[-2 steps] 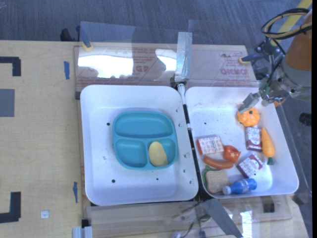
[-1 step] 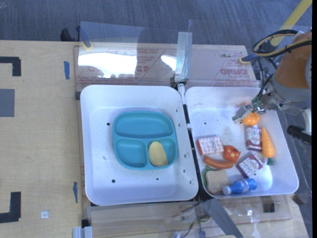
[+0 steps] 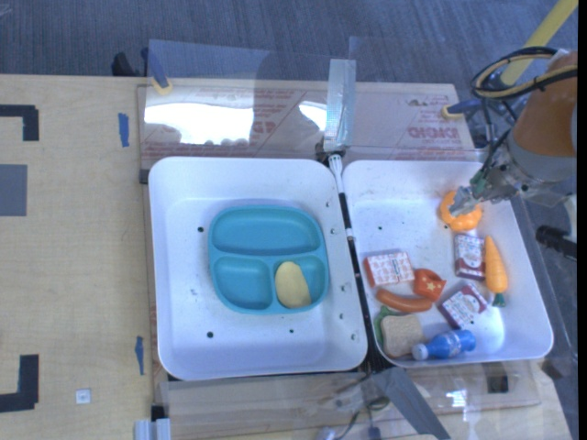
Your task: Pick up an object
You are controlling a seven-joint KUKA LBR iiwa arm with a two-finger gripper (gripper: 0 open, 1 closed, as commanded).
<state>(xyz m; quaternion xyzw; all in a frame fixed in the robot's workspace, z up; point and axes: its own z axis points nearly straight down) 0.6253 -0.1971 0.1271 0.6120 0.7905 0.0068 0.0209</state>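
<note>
right bin (image 3: pixel 527 273): your work area | arm (image 3: pixel 546 131): at bin's far right corner | gripper (image 3: pixel 477 193): over the orange-yellow toy (image 3: pixel 459 211), near bin's far wall; jaw state, you cannot tell | advice: centre on toy, descend straight, avoid the carrot (image 3: pixel 495 262).

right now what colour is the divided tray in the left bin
Teal blue divided tray, clearest in the camera view.

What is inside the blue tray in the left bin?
The blue tray holds one yellow potato-like piece in its lower right compartment. The other two compartments show bare blue. Whatever lies under the yellow piece or under the tray is covered.
</note>
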